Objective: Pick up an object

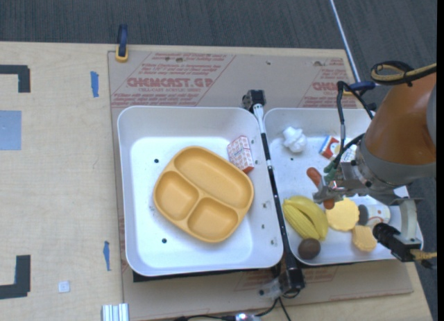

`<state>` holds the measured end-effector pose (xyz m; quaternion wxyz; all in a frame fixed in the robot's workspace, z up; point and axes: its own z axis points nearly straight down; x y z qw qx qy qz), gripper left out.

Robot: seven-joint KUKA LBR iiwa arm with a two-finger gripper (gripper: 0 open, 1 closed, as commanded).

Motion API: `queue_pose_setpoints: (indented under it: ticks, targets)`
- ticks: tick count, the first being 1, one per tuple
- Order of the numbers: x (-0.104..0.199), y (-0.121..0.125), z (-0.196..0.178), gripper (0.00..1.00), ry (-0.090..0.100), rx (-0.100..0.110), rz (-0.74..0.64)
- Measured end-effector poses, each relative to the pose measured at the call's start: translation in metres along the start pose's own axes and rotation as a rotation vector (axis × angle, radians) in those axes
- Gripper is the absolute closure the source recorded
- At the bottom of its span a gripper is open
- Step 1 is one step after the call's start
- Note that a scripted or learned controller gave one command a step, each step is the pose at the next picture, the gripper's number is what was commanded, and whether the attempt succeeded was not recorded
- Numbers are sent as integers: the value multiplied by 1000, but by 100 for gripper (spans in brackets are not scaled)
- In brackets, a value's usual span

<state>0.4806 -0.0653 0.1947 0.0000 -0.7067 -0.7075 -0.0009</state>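
My gripper [332, 189] hangs low over the middle of the right bin [305, 120], under the grey and orange arm [402, 129]. It sits just above a round yellow disc [343, 215] and to the right of a small red sausage [314, 174]. A bunch of yellow bananas [306, 217] lies to its lower left, with a brown ball [309, 247] below them. A white crumpled object [293, 138] and an orange-red carton [330, 146] rest at the bin's far end. A pale yellow piece [364, 238] lies near the front right.
The left bin [132, 174] holds a yellow three-part plate [203, 193] and a red-and-white patterned packet [240, 152] by the divider. Both bins stand on a cardboard sheet [173, 80]. A black clamp [254, 98] sits where the bins meet.
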Motion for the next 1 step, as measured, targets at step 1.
queue_pose_setpoints:
  ticks: [1]
  targets:
    - [57,0,-12,100,-1,-3,-1]
